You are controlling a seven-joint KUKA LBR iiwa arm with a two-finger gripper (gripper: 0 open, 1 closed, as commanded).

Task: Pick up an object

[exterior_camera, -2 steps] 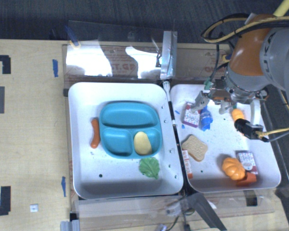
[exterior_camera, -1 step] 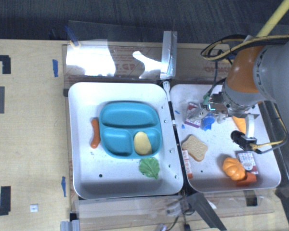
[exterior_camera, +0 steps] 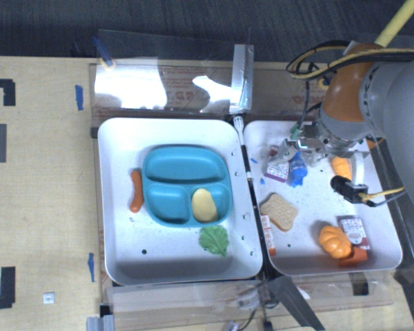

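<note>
Reaching in from the right, the grey arm with its orange wrist band (exterior_camera: 345, 95) hangs over the upper part of the right-hand shallow white bin (exterior_camera: 390, 254), with the two-finger gripper (exterior_camera: 305, 145) low above a small cluster of objects. Whether the gripper is spread or pressed together cannot be told from this slanted view, and nothing is visibly pinched in it.

Just beside the gripper lie a small blue plastic piece (exterior_camera: 297, 174) and a purple-and-white crinkled packet (exterior_camera: 277, 169), touching or nearly touching each other. These look like the likeliest targets. The packet is probably light, thin and floppy, so it may fold or slide away; a pinch across its short width, near the middle, seems safest. The blue piece appears stiff and smooth, perhaps slippery, and is best taken across its narrower sides.

Further down the same bin rest a tan slice of toy bread (exterior_camera: 283, 212), flat and hard to get under, and an orange rounded toy fruit (exterior_camera: 334, 241) touching a small red-and-white packet (exterior_camera: 352, 230) near the lower right corner.

The left-hand white bin (exterior_camera: 117, 254) holds a blue compartment tray (exterior_camera: 172, 167) with a yellow egg-shaped toy (exterior_camera: 204, 205) in its lower right compartment, an orange carrot-like stick (exterior_camera: 136, 190) beside the tray's left edge, and a green leafy toy (exterior_camera: 214, 240) just below it, all well apart from the arm.
</note>
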